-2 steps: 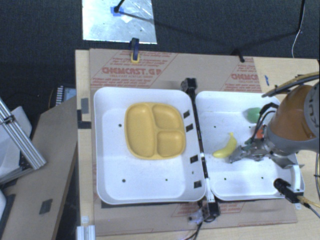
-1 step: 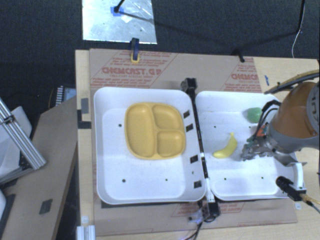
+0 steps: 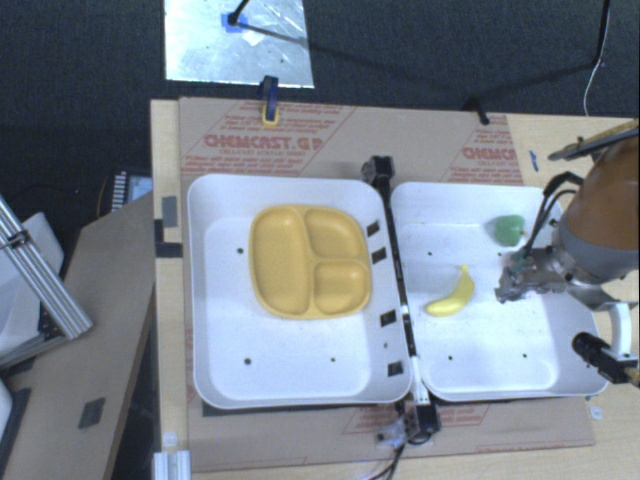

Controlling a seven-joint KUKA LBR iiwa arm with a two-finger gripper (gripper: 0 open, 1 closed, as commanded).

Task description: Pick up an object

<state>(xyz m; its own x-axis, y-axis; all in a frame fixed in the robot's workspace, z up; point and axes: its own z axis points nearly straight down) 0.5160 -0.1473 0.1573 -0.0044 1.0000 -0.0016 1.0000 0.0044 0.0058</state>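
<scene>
Banana beside blurred claw

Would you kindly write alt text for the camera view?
The arm's tool hangs over the right bin, beside a yellow banana and near a green object. The left bin holds a yellow divided plate.

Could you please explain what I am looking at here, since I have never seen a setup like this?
This is one picture from a camera fixed above a bench, looking down at a slant. The grey and orange shape on the right is a robot arm, and its gripper hangs low over the right bin. That bin holds a yellow banana and a small green object. The left bin holds a yellow divided plate. The gripper sits beside the banana, apart from it, with nothing visibly held.
</scene>
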